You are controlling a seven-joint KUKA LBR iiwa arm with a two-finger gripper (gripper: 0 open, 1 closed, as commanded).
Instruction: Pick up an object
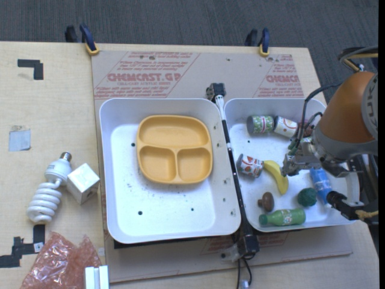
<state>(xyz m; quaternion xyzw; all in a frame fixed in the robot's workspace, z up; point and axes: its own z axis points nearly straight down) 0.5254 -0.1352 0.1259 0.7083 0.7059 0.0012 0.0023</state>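
**Gripper low in the right bin among seven small objects**

Two white bins sit side by side on the worktop [54, 125]. The left bin [120, 209] holds one thing: a yellow divided tray [174, 148] with three compartments, lying flat toward the bin's far half.

The right bin [240, 110] holds seven small objects. At the far end lies one green-labelled can [260, 124] on its side, with one white bottle [284, 126] just beside it to the right. Nearer the middle lies one red-and-white can [250, 165], also on its side, and one banana [276, 176] just to its right. Toward the near edge there are one brown round object [266, 201], one green bottle [283, 217] lying flat, and one dark green round object [306, 197]. One blue-and-white bottle [319, 183] lies by the right wall, partly under the arm.

The arm, grey with an orange band, reaches in from the right. Its gripper [293, 161] hangs low in the right bin, just right of the banana's upper end. Whether it is spread or pressed together cannot be told, and nothing can be seen held in it.

Outside the bins, on the left of the worktop, lie one spiral light bulb [48, 191], one white cube [83, 181] touching it, and one crumpled reddish wrapper [60, 262].
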